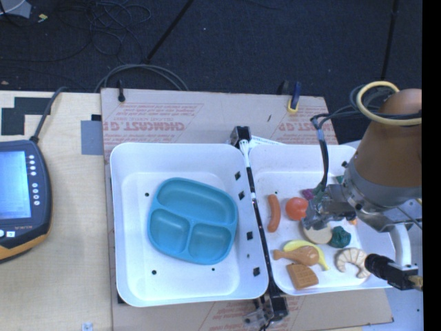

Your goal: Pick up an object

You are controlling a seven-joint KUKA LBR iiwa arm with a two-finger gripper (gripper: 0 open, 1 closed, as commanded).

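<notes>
Toy foods (301, 255) crowd your right bin (296, 164): a sausage (274, 212), tomato (296, 208), banana (306, 245) and croissant (351, 261). Your end effector (317, 221) sits low among them, just beside the tomato; whether it grips anything you cannot tell.

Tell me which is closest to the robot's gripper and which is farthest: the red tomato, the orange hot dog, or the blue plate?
From the gripper, in the camera view:
1. Red tomato, just to its left in the right bin.
2. Orange hot dog, farther left, near the bins' divider.
3. Blue plate, farthest, in the left bin.
</notes>
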